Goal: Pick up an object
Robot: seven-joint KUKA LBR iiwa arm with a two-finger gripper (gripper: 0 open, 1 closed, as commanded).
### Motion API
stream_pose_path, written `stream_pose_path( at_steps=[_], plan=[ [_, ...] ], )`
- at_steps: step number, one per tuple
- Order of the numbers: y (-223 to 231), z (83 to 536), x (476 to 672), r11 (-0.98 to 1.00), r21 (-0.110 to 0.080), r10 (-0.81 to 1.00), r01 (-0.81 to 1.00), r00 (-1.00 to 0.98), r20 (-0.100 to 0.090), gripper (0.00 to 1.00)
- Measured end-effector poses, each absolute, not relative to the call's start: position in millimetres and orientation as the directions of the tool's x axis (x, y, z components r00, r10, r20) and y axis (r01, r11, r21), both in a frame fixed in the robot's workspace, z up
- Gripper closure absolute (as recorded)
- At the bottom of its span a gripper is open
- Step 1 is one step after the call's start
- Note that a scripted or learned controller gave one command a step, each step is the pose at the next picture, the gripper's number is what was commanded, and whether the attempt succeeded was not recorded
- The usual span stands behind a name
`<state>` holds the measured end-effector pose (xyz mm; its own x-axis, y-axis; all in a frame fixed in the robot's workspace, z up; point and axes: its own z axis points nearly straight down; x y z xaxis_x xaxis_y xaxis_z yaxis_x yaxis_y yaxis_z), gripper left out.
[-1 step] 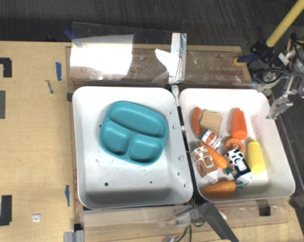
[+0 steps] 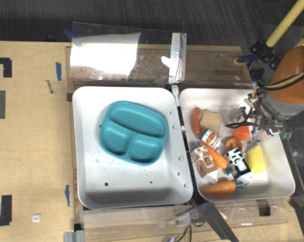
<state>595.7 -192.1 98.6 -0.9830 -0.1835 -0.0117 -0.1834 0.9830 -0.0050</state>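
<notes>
Metal and dark wiring mark the gripper [image 2: 253, 119], low over the upper right of the right bin [image 2: 286, 183]; whether it is open or closed cannot be told. An orange-red piece [image 2: 242, 132] lies just below and left of it, the likeliest target, with a yellow block [image 2: 256, 159] close beneath. A clean descent centred on one item, clear of the crowded neighbours, seems best.
</notes>
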Motion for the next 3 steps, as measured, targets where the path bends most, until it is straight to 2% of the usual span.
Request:
stream_pose_path(
  at_steps=[1,2,3],
  plan=[
    [-161.8,88.9,533.8,0.991,-0.004,-0.13,-0.13,-0.991,-0.01,0.0],
    [-152.9,92.0,505.3,0.924,-0.021,-0.383,-0.383,-0.923,-0.024,0.0],
    [-118.5,92.4,508.4,0.939,-0.029,-0.344,-0.344,-0.939,-0.013,0.0]
  ],
)
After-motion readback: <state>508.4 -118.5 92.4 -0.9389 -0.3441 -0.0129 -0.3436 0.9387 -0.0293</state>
